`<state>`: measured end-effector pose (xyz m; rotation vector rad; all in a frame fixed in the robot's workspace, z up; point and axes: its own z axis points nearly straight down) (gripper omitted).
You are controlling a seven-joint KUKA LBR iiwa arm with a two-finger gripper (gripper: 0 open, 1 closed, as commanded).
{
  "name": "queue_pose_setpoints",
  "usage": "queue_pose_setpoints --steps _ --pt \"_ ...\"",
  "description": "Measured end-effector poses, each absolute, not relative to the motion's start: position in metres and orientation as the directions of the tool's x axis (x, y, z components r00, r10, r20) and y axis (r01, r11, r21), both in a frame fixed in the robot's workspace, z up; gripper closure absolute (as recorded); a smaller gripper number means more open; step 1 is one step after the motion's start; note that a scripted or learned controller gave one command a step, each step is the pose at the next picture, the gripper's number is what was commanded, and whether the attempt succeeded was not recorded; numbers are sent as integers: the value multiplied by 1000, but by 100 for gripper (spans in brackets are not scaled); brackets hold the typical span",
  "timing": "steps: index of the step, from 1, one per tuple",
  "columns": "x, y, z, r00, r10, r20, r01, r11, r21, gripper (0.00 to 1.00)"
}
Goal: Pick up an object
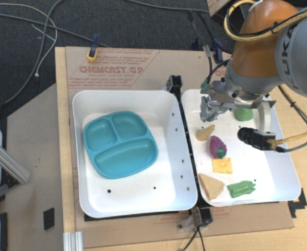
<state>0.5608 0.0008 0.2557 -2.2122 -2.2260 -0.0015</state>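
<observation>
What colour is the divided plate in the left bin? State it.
Teal blue, seen in the camera view: divided plate.

I see six pieces in the right bin [284, 184]. Tan cone [205, 133] lies near its left wall, purple piece [217, 146] just right of and below it. Yellow square [222, 165] sits flat under that. Tan wedge [211, 185] and green piece [241, 188] lie side by side at the front. Pale green ball [243, 113] farther back.

A brown cardboard-covered bench [122, 69] with red printed lettering carries two shallow white bins side by side, the left bin [169, 140] and the right bin [284, 174].
</observation>
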Motion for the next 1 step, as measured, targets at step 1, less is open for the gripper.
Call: queue_pose_setpoints --steps 1 --pt "552 54 259 -7 1000 3 1000 7 -3 100"
